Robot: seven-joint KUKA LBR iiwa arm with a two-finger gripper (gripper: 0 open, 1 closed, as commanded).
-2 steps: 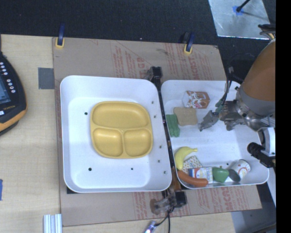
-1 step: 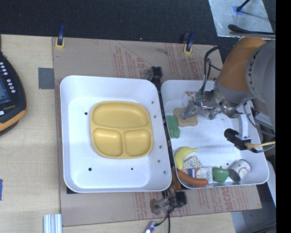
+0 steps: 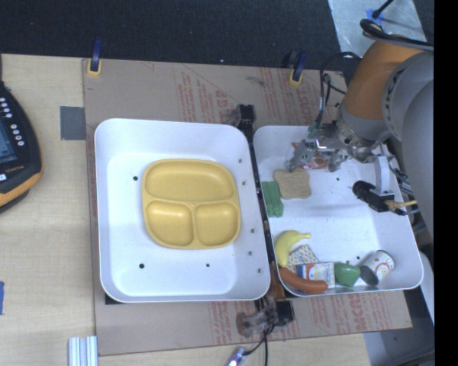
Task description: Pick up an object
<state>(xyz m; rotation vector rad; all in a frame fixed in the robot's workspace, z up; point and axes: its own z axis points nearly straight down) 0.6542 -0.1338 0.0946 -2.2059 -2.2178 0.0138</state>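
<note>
The fingers cannot be read: the gripper [image 3: 311, 155] is a small tangle of metal and cable at the far end of the right bin [image 3: 343, 227], too cluttered to tell whether it is open or closed. It sits just above a tan slice of bread [image 3: 292, 184]; contact is unclear. The arm [image 3: 389, 90] is cut off at the right. A green piece [image 3: 272, 199] lies beside the bread. At the near end crowd a banana [image 3: 289, 242], a sausage [image 3: 303, 284], a can [image 3: 378, 264] and overlapping packets, hard to separate. The left bin [image 3: 114, 204] holds 1 yellow divided plate [image 3: 191, 203].
</note>
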